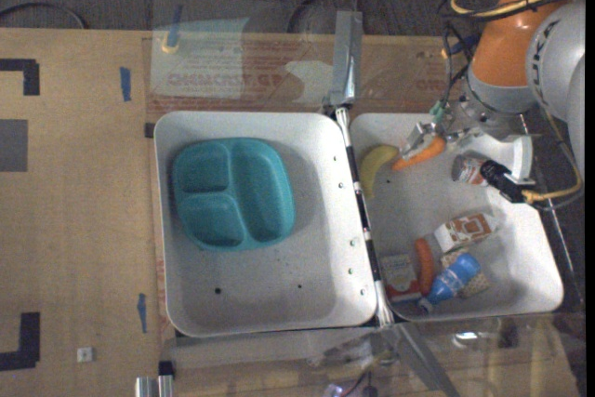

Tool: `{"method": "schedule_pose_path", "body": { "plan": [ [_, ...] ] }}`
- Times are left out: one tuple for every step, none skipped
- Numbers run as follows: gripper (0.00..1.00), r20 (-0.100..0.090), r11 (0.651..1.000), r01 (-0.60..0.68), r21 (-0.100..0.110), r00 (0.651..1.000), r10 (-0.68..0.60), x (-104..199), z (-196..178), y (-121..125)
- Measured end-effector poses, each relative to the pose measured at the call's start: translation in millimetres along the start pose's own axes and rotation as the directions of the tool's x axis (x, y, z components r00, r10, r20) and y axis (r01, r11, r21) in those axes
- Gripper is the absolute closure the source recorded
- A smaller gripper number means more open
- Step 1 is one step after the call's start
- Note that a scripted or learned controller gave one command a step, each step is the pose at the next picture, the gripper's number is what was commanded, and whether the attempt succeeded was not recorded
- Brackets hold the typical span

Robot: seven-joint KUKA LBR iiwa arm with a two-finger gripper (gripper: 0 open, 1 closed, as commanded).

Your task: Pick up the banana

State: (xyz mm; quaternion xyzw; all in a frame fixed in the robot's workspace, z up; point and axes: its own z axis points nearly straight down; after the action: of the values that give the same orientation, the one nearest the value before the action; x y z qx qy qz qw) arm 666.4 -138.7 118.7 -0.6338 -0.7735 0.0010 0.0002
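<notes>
Banana point(376, 168) lies at right bin's point(548, 279) upper-left wall beside carrot point(420, 152); gripper point(439, 133) hovers just beside, opening not discernible; approach should centre on banana, avoid carrot and wall.

Light is even and moderately bright, falling from overhead. The white bins point(251, 311) look slightly washed out, with soft, short shadows along their inner walls. A clear plastic sheet point(209, 56) well to the left of the tool point(435, 130) shows faint glare. The whole picture is soft and grainy; the arm's grey casing point(558, 51) above the tool is blurred.
</notes>
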Motion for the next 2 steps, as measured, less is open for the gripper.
{"method": "schedule_pose_path", "body": {
  "plan": [
    [0.00,-0.001,0.998,-0.063,0.014,0.998,0.063,8,32,-2],
    [0.00,-0.017,0.996,-0.090,-0.015,0.996,0.090,-12,28,-45]
  ]
}}
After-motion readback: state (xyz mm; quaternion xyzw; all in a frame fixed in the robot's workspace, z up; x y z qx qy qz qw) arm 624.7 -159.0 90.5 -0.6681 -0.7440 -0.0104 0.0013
